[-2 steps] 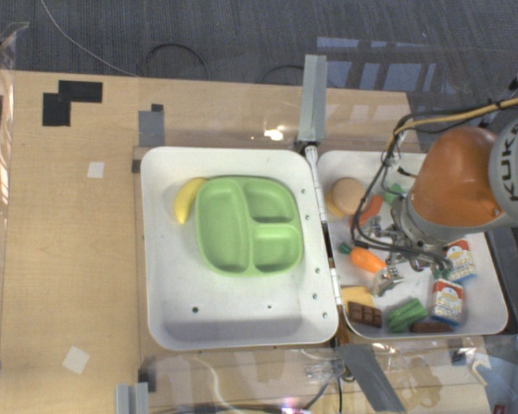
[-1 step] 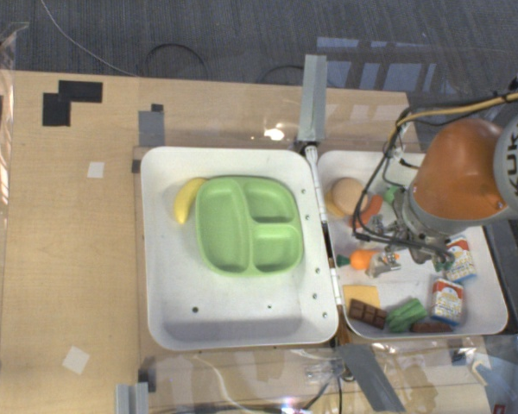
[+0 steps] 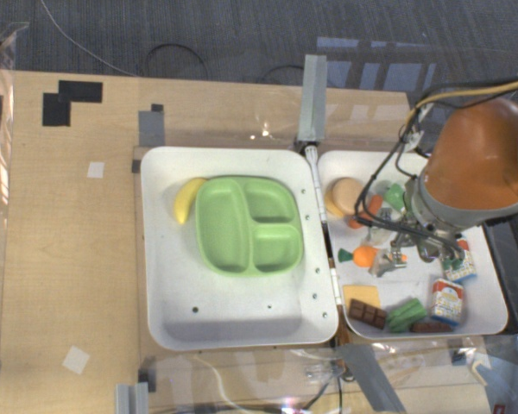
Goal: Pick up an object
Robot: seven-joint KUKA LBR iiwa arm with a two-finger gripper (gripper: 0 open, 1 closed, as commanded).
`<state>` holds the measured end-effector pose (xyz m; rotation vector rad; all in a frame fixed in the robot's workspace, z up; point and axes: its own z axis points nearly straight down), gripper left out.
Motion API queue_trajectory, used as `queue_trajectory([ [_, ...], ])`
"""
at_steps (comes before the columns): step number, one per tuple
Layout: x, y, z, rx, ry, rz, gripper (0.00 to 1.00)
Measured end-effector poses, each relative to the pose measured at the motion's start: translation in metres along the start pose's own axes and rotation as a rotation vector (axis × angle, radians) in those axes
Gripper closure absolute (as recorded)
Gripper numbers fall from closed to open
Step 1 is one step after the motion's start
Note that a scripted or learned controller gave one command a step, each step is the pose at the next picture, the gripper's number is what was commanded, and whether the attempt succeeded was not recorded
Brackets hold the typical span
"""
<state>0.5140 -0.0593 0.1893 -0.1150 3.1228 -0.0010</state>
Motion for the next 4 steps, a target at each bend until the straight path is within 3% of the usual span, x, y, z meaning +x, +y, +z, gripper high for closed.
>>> queue_trajectory([
  [1, -0.016, -0.07, 0.024, 0.001, 0.009, -0.149, 1.0],
  [2, -0.017, -0.067, 0.024, -0.001, 0.008, -0.153, 0.0],
  [3, -0.038, -0.025, 0.099, 0.002, -0.002, -0.252, 0.0],
  [4, -0.043, -0.023, 0.084, 0.005, -0.019, -0.257, 1.0],
])
